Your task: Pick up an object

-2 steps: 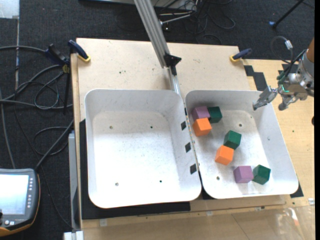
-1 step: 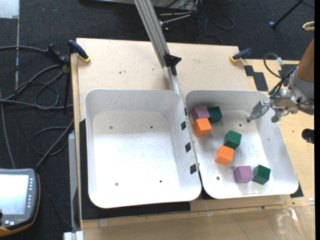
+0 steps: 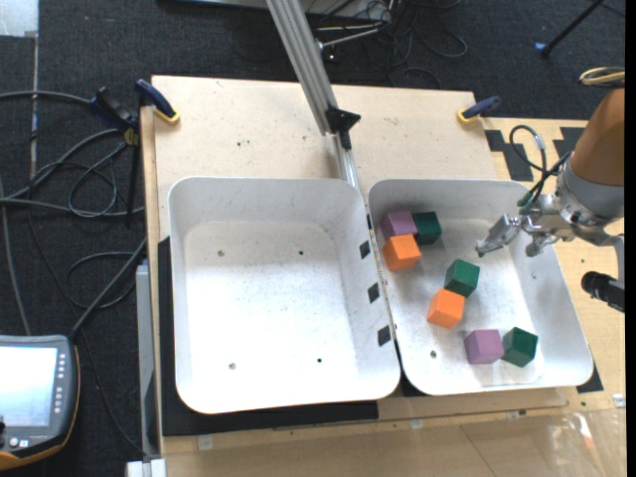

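Camera view: right bin (image 3: 556,311) holds six blocks — purple, green, orange pairs; fingers (image 3: 494,240) state unclear.

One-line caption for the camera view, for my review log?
Pincer hovers over the right bin holding six blocks, with nothing visibly gripped.

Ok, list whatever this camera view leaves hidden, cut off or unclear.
- Gripper: small and blurred over the right bin; open or shut can't be told, nor whether it holds anything.
- Arm: cut off by the right edge.
- Purple block: lower part hidden by the orange block in front; touching or stacked is unclear.
- Handheld screen: cropped by the left edge, display unreadable.
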Controlling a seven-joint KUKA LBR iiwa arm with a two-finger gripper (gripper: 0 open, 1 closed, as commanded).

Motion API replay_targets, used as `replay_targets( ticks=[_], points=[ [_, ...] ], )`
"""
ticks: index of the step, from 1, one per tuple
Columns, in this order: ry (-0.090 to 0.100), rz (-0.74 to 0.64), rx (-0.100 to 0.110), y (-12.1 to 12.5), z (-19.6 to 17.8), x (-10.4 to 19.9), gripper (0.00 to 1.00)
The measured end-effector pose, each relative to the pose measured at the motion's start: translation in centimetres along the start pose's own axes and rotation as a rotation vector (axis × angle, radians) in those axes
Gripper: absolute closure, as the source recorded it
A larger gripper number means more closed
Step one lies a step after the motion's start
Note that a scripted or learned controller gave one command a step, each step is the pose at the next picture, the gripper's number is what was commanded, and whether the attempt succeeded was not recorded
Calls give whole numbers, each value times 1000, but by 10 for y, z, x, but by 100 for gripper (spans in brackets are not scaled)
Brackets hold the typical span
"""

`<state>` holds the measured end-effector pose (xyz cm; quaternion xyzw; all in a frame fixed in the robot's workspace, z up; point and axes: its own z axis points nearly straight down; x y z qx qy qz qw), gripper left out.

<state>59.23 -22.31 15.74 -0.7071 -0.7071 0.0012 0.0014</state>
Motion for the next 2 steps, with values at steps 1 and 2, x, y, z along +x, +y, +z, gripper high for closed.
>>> replay_targets(
  ticks=[1, 2],
  points=[
    [0, 1, -1, -4, 59, 8, 0],
    [-2, 0, -7, -3, 45, 7, 100]
  ],
)
